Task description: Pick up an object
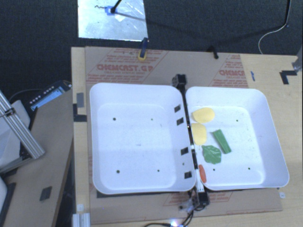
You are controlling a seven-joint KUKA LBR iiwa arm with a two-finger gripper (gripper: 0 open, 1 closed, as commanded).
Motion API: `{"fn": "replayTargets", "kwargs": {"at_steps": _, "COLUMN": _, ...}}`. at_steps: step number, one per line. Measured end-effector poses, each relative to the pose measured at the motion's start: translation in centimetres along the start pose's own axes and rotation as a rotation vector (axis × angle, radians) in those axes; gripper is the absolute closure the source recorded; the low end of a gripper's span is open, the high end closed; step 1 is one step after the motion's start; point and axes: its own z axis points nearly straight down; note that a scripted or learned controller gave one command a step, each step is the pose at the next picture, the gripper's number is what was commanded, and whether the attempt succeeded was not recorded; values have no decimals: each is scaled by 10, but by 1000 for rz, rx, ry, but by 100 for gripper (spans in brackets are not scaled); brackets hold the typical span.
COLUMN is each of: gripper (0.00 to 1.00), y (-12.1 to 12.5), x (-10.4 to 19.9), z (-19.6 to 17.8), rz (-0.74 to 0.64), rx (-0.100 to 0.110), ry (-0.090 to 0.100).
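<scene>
The right white bin (265,126) holds several small objects near its left side. A yellow oval piece (203,114) lies at the back, with a second yellow piece (199,134) just in front of it by the divider. A green rectangular block (221,141) lies at a slant beside them. A darker green leaf-shaped piece (211,154) sits in front of the block. A small orange-red piece (202,173) rests against the bin's left wall near the front.
The left white bin (137,141) stands beside the right one on a cardboard sheet (161,65). A shiny metal plate (112,12) lies behind. A yellow clamp (142,55) and black cables (189,32) are at the back. A grey part (298,63) pokes in at the right edge.
</scene>
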Motion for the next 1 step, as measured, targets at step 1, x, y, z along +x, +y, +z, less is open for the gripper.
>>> {"fn": "replayTargets", "kwargs": {"at_steps": 1, "gripper": 100, "y": -59, "x": 46, "z": -20, "rz": 0, "rx": 7, "ry": 4}}
